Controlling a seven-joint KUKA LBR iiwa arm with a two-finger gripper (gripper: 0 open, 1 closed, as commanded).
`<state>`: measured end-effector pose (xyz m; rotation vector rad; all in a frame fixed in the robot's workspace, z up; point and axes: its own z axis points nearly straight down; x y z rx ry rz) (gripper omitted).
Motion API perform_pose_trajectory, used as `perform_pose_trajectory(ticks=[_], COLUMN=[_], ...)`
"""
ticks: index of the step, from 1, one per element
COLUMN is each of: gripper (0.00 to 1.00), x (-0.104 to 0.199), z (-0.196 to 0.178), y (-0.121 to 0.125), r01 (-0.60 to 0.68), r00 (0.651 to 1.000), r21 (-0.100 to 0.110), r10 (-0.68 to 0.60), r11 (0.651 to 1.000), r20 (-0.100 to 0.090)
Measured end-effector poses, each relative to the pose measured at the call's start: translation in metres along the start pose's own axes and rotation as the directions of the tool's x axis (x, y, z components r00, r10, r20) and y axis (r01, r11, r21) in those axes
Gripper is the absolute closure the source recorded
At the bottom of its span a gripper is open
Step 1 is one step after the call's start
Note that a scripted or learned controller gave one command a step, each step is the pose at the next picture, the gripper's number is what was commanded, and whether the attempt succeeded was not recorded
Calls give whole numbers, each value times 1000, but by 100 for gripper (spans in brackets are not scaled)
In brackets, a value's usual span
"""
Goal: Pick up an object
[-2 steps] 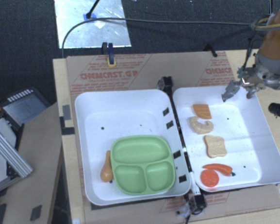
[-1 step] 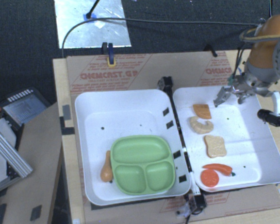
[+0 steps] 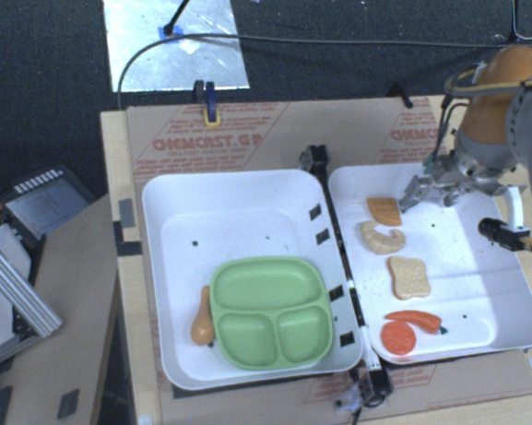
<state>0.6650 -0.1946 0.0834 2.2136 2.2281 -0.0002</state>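
Reading from left to right, we find first the left shallow white plastic bin (image 3: 169, 215), which holds a slim orange-tan toy piece shaped like a drumstick or carrot (image 3: 202, 320) lying just beside the left edge of a smooth, glossy pale-green three-compartment plastic plate (image 3: 271, 310).

In the right shallow white plastic bin (image 3: 507, 320) we see a column of toy foods, each apart from its neighbours: at the top a flat orange-tan wedge like a cracker (image 3: 385, 210), below it a curled cream-coloured lumpy piece (image 3: 382, 238), then a matt tan slice of toy bread (image 3: 409, 277), and nearest the front wall a red round slice (image 3: 398, 337) beside a red elongated pepper-like piece (image 3: 415, 320).

The metal two-finger end effector (image 3: 412, 192) sits low at the back of the right bin, just right of the orange wedge. We judge the step in hand to be the approach: nothing lies between the fingers. The tips appear somewhat spread, though at this slant we cannot tell for certain.

We judge that the next move calls for centring the fingers over the wedge, descending, and closing across its thin, flat edges, which offer little purchase.
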Motion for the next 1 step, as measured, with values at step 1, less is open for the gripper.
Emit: perform_pose_trajectory(ticks=[1], gripper=[100], x=[-1], z=[-14], y=[2], r01=[2], r00=[1000], r21=[-6], r10=[-2], r11=[1000], r20=[3])
